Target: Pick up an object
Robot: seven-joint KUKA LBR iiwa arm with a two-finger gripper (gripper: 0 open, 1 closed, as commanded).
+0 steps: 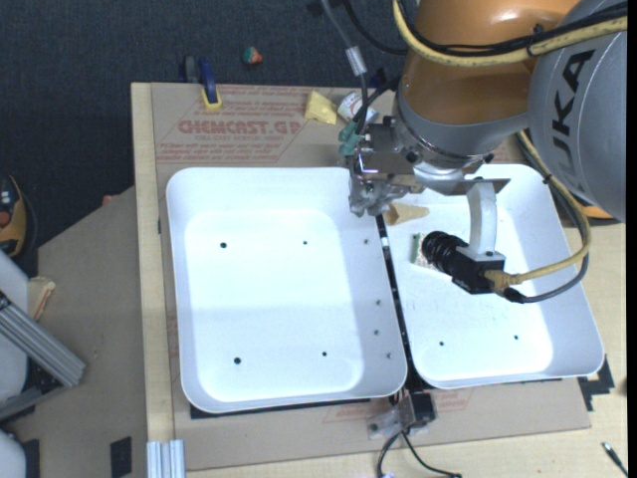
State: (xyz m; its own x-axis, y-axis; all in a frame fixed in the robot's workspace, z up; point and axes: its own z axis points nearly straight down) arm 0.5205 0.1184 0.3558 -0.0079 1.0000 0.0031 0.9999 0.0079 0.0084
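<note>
My gripper point(369, 199) hangs low over the far left corner of the right bin point(518, 352), close to the ridge between the two bins. A small tan piece point(411, 212) lies in that bin just to the right of the gripper, partly hidden by the wrist. A little nearer, a small white item with a green edge point(419, 249) rests on the bin floor. The arm's orange band and grey wrist cover the far part of the right bin. I cannot make out anything held.
The left bin point(194, 202) sits beside the right one. A black cylinder point(460, 263) with a yellow cable hangs from the wrist over the right bin. On the brown board behind the bins lie a yellow scrap point(320, 108) and a blue clamp point(207, 80).
</note>
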